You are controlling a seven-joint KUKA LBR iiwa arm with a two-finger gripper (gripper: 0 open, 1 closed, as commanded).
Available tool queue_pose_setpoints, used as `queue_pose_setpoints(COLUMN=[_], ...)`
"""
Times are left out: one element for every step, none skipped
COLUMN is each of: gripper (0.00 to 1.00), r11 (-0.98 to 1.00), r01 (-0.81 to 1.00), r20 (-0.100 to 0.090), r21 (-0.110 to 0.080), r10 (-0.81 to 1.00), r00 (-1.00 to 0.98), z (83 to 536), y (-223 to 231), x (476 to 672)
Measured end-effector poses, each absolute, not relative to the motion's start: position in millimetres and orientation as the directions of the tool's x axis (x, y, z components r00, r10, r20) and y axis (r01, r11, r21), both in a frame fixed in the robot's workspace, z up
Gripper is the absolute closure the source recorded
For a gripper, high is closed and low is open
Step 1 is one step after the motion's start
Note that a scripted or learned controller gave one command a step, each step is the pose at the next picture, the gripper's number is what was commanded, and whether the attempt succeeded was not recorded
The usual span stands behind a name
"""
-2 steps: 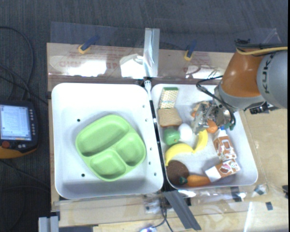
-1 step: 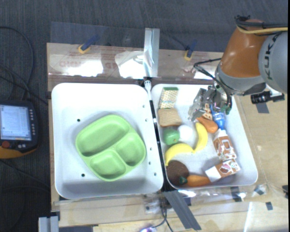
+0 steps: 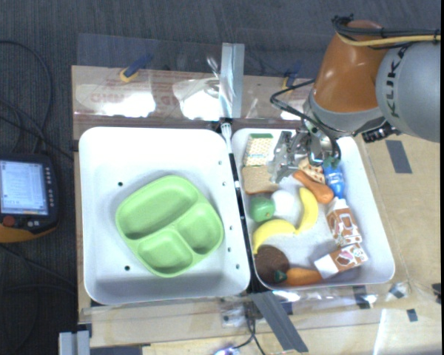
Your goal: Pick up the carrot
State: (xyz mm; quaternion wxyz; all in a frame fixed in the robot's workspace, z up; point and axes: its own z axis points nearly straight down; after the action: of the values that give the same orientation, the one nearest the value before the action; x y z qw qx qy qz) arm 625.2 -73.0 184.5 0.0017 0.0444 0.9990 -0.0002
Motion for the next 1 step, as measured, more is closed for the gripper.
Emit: queue_pose_setpoints(gripper=[1.00], r11=[0.985], r01=[-0.172], r20=[-0.007], r21=[-0.002], r10=[-0.172], r00=[-0.985], z=[245.3], y=[-61.8], x=[613.2])
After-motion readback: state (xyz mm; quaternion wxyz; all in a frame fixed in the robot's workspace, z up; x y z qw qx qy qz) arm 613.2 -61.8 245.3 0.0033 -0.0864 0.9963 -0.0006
